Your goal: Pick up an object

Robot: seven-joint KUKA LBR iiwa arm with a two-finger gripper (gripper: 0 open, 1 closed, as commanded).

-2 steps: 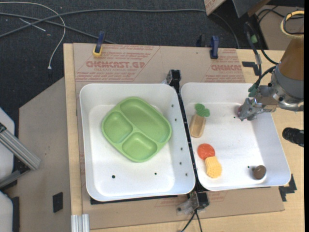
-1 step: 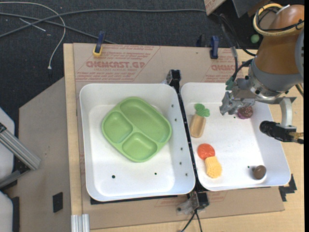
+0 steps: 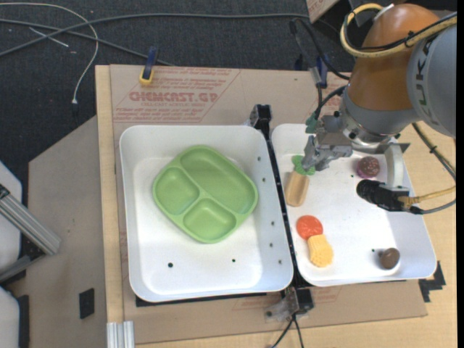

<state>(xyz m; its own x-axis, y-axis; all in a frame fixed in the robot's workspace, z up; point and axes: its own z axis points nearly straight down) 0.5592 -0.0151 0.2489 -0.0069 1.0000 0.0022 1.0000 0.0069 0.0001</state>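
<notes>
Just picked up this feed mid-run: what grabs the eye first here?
The pale green three-compartment plastic plate lies alone in the left white bin. Over the right white bin, the grey arm's gripper hangs just above a tan wooden cylinder, with an orange-red round piece and yellow lump nearer the front.

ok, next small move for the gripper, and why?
Probably a short drop straight down onto the tan block. The gripper hangs over the block's upper end in the right bin, near its left wall. The tomato and yellow piece lie further along that wall.
</notes>
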